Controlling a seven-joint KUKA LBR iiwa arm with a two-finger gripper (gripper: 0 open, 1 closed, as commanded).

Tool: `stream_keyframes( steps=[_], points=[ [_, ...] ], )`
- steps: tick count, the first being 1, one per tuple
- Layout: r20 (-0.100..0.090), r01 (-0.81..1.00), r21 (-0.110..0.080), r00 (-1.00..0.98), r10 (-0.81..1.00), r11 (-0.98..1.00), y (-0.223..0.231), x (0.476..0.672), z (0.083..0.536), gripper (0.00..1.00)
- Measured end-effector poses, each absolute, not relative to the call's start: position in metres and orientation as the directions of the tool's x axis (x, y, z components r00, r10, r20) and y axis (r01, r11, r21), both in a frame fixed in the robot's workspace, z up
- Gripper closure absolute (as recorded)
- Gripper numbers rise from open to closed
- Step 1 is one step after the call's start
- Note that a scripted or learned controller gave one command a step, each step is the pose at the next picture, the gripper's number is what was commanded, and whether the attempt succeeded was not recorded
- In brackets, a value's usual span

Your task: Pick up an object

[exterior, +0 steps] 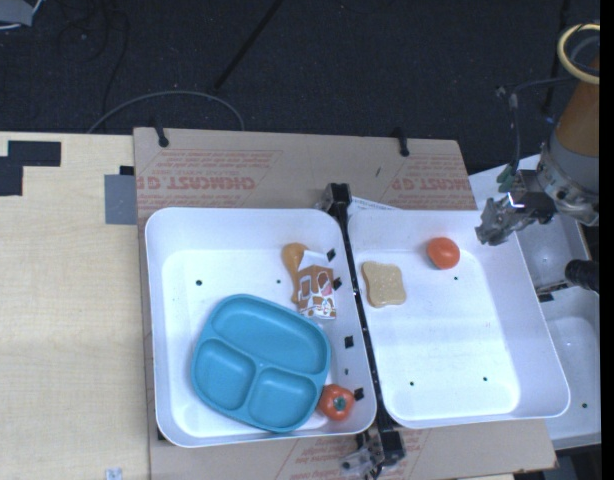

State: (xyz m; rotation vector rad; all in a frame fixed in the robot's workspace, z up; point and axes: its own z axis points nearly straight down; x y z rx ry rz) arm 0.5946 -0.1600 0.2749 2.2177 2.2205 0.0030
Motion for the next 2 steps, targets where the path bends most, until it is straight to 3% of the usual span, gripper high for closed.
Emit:
stream_keyframes(
  steps=[2],
  points=[
    [0.002, 1.0, -0.005, -0.003, 1.0, 0.003, -0.061, 0.578, 0.247, 1.0]
  ],
)
